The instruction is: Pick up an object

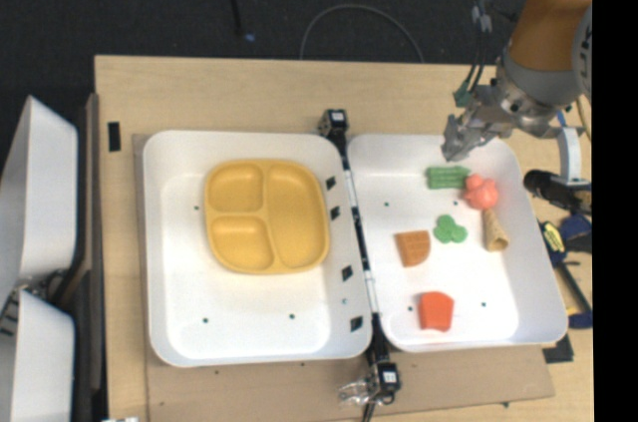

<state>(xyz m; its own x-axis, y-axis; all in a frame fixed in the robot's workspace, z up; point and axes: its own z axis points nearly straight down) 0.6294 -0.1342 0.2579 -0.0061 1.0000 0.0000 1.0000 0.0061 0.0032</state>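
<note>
Lying under everything, a pale wooden desk (249, 91), stretching well out to the left of the jaws. Sitting on it side by side, two shallow white bins: the left bin (159, 240) well away to the left of the jaws, the right bin (518, 310) directly below them. Reaching in from the right, a grey arm (543, 31) with an orange band, ending in the jaws (457, 147), hanging over the far edge of the right bin. Cannot tell whether the jaws are wide or narrow; nothing seen between them.

Resting in the left bin, a yellow plate (267, 214) with three compartments, far left of the jaws and nearer the camera.

Lying in the right bin, apart from one another or just touching:
- a red block (436, 310), farthest from the jaws, toward the near edge;
- an orange block (413, 247), nearer the camera than the jaws, slightly left;
- a green bar (448, 178), just below the jaws, closest of all;
- a pink lump (481, 193), just right of the bar;
- a tan cone (494, 230), below the pink lump;
- a green cluster (451, 230), between cone and orange block.
</note>
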